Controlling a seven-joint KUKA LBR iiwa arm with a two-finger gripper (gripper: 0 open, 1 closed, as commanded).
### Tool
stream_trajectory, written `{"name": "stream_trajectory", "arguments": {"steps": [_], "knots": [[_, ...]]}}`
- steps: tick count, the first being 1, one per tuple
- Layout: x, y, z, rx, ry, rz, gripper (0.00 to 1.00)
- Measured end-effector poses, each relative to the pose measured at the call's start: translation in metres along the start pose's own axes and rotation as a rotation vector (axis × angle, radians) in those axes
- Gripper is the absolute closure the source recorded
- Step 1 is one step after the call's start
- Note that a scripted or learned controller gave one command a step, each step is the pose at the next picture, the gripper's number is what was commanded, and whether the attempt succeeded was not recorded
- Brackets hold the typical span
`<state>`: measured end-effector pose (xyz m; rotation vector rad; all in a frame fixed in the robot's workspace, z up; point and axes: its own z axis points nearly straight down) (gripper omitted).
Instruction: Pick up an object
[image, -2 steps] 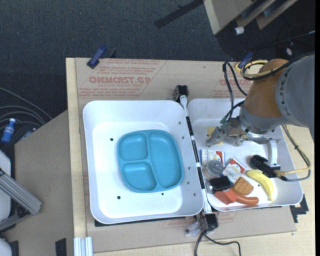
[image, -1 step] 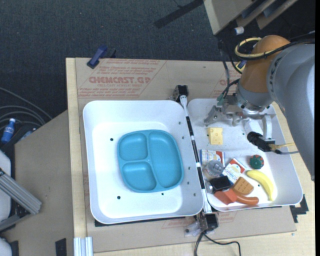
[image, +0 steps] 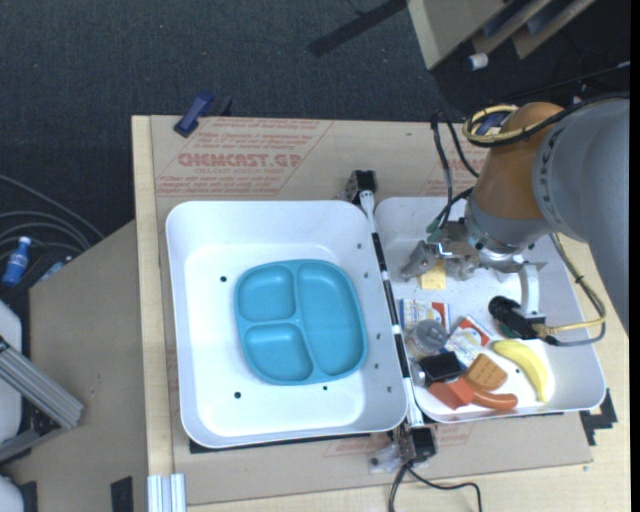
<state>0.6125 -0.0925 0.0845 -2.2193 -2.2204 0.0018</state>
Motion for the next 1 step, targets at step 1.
{"name": "stream_trajectory", "arguments": {"steps": [1], "knots": [[-0.0002,0.0003,-0.0101,-0.001,0.000,0.001,1.00]]}}
